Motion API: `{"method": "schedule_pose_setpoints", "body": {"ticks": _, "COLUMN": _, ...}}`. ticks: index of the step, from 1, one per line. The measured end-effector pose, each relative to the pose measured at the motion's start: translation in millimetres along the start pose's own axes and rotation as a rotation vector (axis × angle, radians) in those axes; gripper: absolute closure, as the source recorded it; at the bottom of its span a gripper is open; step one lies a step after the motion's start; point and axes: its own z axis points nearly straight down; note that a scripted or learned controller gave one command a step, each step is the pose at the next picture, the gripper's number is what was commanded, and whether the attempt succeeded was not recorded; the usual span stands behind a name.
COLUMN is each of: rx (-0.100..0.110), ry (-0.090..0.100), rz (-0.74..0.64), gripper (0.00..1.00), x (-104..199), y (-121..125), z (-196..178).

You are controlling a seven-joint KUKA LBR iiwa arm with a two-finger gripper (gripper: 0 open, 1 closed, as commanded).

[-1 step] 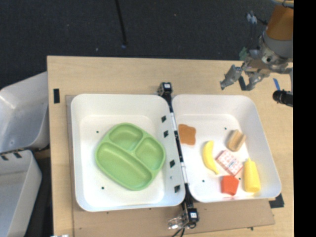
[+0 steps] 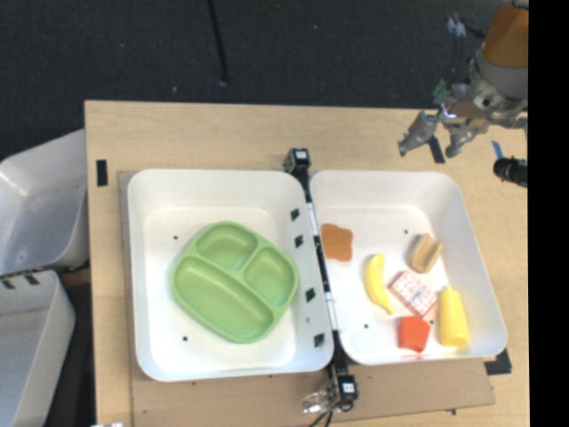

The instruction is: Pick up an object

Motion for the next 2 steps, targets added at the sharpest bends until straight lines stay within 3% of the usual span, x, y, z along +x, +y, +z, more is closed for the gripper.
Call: {"method": "schedule_pose_setpoints", "body": {"ticks": 2, "rx": 0.006, "ry": 0.0, "rz": 0.003, "gripper": 0.0, "x": -1, "y": -3, "z": 104}}
